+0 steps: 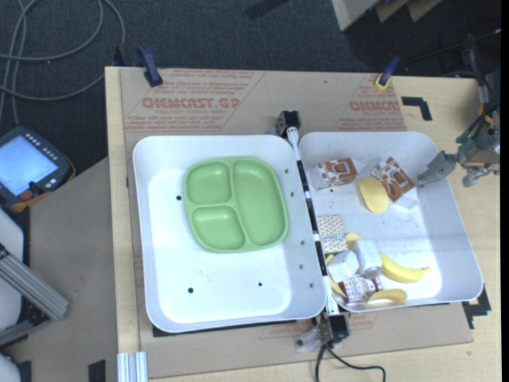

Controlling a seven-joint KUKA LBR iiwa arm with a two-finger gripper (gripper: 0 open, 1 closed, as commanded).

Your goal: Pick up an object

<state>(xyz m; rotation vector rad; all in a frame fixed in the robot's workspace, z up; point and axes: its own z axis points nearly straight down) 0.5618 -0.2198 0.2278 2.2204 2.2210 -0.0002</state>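
My gripper hangs over the right rim of the right bin, fingers spread and nothing between them, so it is open. Its left finger points toward a brown-and-white snack packet a short way to its left. Below that packet lies a yellow lemon-shaped piece. A second brown packet rests near the bin's back left. Toward the front lie a yellow banana, a second banana, a checkered packet and a red-and-white wrapper.
The left bin holds a green divided plate. Blue clamps grip the board's back edge. A handheld screen sits off the bench at far left.
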